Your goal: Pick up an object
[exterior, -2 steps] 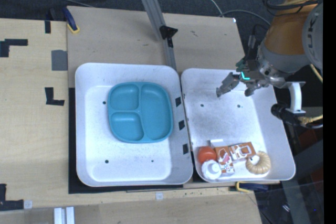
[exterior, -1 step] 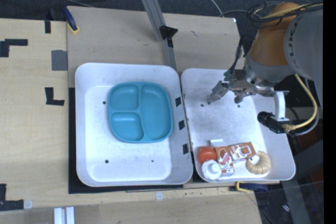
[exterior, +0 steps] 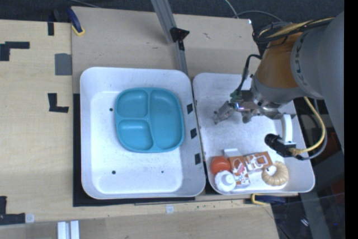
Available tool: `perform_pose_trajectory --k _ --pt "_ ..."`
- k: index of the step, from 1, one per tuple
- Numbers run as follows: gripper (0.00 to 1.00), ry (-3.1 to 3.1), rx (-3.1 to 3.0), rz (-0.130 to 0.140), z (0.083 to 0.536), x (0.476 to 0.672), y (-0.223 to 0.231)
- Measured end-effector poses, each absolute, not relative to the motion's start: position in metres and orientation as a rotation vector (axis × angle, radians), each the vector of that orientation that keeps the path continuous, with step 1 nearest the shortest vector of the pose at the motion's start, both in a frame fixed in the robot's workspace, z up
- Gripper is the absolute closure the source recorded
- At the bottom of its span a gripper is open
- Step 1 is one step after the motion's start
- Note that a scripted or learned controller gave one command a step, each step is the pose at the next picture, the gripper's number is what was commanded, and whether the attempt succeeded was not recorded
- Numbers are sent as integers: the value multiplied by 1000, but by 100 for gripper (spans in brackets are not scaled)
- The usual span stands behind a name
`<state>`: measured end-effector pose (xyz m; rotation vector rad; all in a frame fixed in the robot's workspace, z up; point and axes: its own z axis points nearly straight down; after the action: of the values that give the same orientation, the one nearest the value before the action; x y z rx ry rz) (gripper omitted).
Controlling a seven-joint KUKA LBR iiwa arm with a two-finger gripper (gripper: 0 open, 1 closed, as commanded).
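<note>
Jaws (exterior: 224, 113) over right bin (exterior: 208, 137), apart from snack pack (exterior: 251, 167).

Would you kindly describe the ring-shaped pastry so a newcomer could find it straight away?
Start at the right-hand white bin and follow it to its near right corner. There, just right of the red-and-white packet, lies the doughnut: the one tan, ring-shaped item in that cluster.

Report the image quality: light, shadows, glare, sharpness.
Camera view: even, soft light; faint shadow under the end effector on the right white bin; no strong glare on the blue divided plastic plate; the small objects at that bin's bottom edge look soft, their detail unreadable.
</note>
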<state>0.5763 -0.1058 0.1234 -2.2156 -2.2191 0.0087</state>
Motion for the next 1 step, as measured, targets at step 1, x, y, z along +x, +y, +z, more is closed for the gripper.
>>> perform_pose_trajectory --k 1 --pt "0 -2224 -2220 3 88 576 -106"
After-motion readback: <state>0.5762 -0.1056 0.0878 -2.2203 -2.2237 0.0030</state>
